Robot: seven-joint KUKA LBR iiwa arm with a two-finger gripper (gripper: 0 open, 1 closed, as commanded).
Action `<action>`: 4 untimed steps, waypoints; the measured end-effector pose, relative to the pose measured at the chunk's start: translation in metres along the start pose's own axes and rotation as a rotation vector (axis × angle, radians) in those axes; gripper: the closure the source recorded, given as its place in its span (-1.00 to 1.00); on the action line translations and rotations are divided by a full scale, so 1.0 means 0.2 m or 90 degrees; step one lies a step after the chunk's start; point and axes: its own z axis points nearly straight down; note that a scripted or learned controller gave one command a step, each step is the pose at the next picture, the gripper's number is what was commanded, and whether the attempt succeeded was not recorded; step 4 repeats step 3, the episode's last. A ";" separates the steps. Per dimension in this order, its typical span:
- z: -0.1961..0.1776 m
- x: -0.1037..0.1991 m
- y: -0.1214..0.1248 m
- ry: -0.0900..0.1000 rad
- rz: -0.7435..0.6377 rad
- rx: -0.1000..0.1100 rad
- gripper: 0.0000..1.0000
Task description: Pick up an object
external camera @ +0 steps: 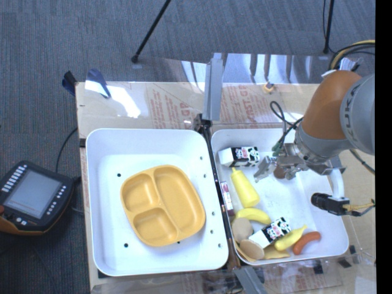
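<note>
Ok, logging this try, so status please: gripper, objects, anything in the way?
Gripper low over right white bin, nothing seen held. Yellow plastic squeeze bottle nearest, cow-print milk carton alongside. No blocker seen.

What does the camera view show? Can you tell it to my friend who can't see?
A grey and orange robot arm reaches in from the right, its gripper over the right bin of toy food: a yellow bottle, bananas, two milk cartons and a sausage. The left bin holds a yellow divided plate.
</note>
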 end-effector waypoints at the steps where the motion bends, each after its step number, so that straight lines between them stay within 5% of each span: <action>1: 0.24 0.24 0.19 -0.004 -0.082 -0.009 -1.00; 2: 0.21 0.26 -0.15 -0.003 -0.073 -0.008 -1.00; 3: 0.24 0.12 -0.53 -0.004 -0.169 -0.009 -1.00; 4: 0.24 0.12 -0.53 -0.004 -0.169 -0.009 -1.00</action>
